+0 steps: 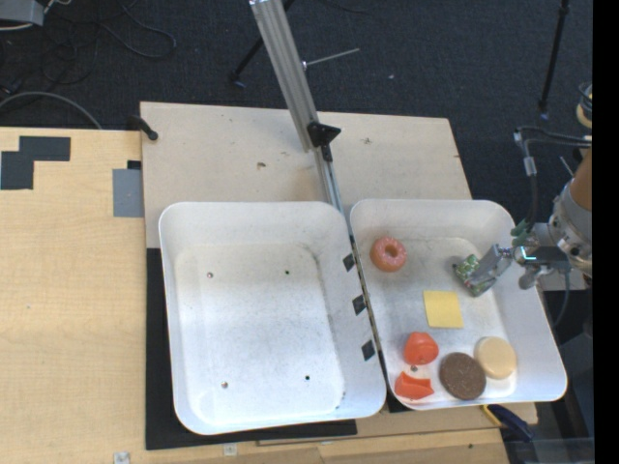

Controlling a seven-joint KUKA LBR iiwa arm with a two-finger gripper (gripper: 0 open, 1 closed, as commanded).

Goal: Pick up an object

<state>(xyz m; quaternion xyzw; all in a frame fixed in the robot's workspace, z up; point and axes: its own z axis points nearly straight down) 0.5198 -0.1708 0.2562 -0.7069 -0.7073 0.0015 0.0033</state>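
Flanking bins [256,230], pale wooden bench [68,288]

1. Left bin [256,317]: open floor, free passage anywhere.
2. Right bin [426,222]: its upper left is open beside the donut [389,254].
3. Lower right of the frame: cookie [463,376], biscuit [495,358] and red pieces [418,363] crowd together.

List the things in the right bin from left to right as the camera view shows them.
Pink donut → yellow square → green-grey object → cream disc. The orange pieces and the brown disc overlap these in left-right position, so they are left out.
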